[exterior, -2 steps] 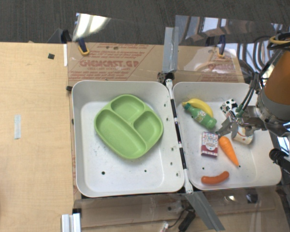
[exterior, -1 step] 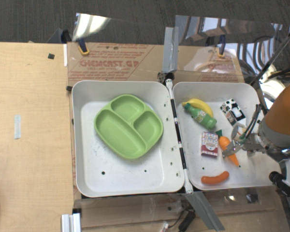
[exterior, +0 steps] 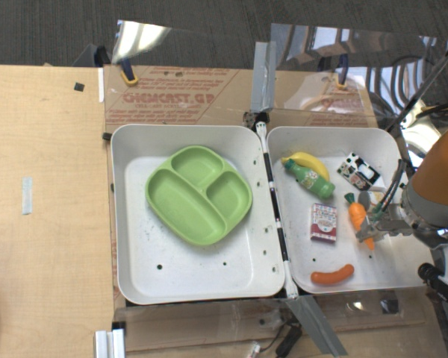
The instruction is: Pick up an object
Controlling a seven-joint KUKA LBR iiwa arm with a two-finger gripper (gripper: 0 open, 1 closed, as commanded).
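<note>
Holding a green plate (exterior: 199,193), the left bin (exterior: 134,274) is largest. Right bin (exterior: 388,274): bottle (exterior: 310,178), banana (exterior: 310,161), box (exterior: 324,223), sausage (exterior: 332,275), carrot (exterior: 358,216) just beside the gripper (exterior: 373,226); grip state unclear.

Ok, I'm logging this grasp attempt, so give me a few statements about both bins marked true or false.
1. The green divided plate lies in the left white bin. True.
2. The yellow banana lies in the left bin. False: it is in the right white bin.
3. The gripper is at the orange carrot. True.
4. The red sausage lies on the plate. False: it lies near the right bin's front edge.
5. The green bottle touches the banana. True.
</note>
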